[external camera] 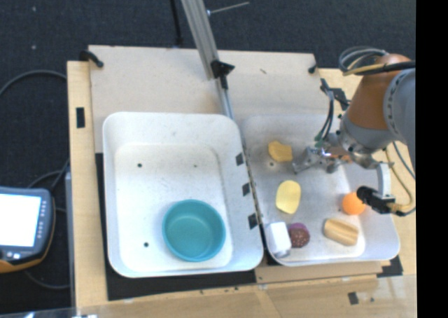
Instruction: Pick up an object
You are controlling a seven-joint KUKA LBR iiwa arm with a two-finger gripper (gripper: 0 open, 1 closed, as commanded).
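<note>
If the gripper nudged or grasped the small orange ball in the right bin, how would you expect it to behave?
The orange ball looks round and smooth, so a nudge would probably send it rolling across the right bin. Its curved sides may slip from two fingers unless they close squarely. It sits close to the tan block, which might stop a roll that way.

Bowl (194, 230) in left bin (119, 134); block (280, 152), ball (353, 203), cylinder (341, 232) in right bin (381, 243).

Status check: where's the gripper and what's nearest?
Gripper low in right white bin, nothing seen held. Nearest: small yellow block, pale yellow oval piece. Teal round bowl in left white bin.
</note>
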